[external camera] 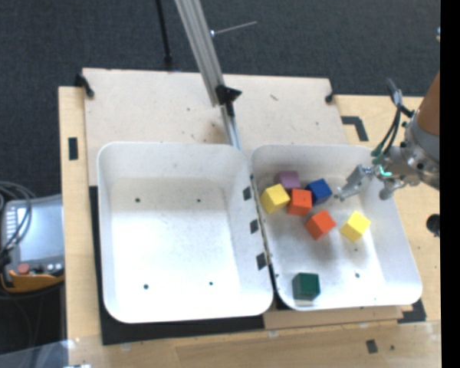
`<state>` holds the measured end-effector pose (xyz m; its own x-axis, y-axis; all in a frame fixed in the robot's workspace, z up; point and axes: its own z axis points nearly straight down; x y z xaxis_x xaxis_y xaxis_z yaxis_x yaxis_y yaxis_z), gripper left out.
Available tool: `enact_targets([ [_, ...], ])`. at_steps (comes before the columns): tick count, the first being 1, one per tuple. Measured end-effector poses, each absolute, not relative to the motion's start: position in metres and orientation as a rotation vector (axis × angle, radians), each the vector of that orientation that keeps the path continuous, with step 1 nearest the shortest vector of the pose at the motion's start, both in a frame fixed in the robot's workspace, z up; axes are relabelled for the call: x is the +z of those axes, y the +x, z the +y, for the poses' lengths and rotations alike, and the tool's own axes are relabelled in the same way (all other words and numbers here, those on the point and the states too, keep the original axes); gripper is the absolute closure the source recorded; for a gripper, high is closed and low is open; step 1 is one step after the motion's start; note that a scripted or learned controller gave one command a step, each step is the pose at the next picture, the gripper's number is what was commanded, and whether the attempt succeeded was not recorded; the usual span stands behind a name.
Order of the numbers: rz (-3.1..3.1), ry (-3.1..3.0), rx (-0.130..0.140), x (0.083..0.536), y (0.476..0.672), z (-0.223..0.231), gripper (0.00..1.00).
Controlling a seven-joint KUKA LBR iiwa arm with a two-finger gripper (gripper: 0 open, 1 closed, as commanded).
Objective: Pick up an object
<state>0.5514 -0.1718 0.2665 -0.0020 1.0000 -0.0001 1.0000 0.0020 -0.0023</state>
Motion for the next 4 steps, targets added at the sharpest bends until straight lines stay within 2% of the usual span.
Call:
enact_targets([
  [1,-2.224,-2.221,-0.001,0.269,0.552,-0.172,0.00],
  [2,-2.219,-2.221,0.005,0.209,0.545,-0.172,0.00],
  [4,-2.229,-2.236,-0.004,0.122,0.550,-0.190,0.00],
])
